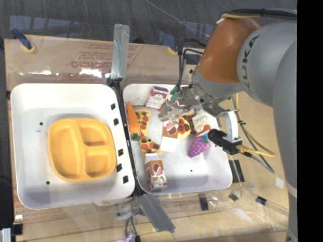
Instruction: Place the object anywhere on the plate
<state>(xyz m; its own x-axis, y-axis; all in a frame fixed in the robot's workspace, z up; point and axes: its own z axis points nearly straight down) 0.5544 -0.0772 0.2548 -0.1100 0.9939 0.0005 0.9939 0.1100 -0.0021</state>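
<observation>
Though glossy, moulded yellow plate (pixel 81 147)

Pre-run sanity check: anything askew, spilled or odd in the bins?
Nothing spilled or damaged. The toy food lies jumbled in the right bin, with the small carton tipped on its side. The yellow plate sits flat in the left bin.

A bulky grey KUKA arm (pixel 272 69) with dark lettering, a glossy orange band (pixel 227 49) above the wrist, black cables alongside, and a metallic tool (pixel 174 107) at its tip.
</observation>
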